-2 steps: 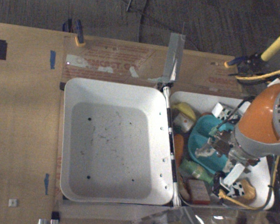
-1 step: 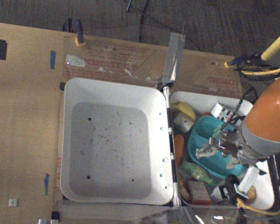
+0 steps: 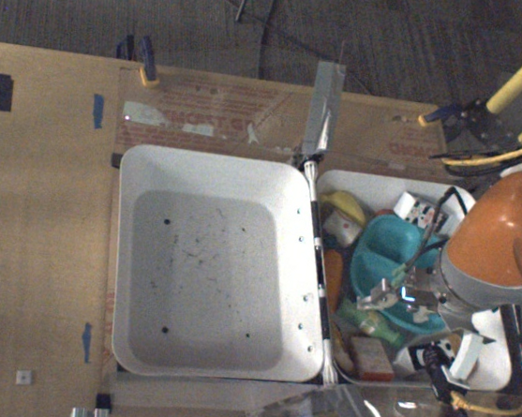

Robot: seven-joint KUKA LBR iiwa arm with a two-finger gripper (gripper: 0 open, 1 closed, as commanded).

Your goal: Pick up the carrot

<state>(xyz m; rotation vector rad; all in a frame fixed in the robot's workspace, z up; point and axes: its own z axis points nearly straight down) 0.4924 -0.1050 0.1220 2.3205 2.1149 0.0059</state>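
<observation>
The carrot [image 3: 332,276] is a slim orange piece lying lengthwise along the left wall of the right bin [image 3: 373,185]. It sits between that wall and a teal plastic object [image 3: 380,253]. My gripper [image 3: 400,305] hangs over the lower part of the teal object, a short way right of the carrot and not touching it. The fingers look spread, with nothing between them. The grey arm with its orange band [image 3: 494,236] comes in from the right and hides the right half of that bin.
The right bin also holds a yellow item [image 3: 348,204], a white cup [image 3: 340,227], a green piece [image 3: 361,317], a red-brown block [image 3: 372,356] and a white box [image 3: 417,211]. The left bin [image 3: 126,233] lies beside it. Cables run at the right edge.
</observation>
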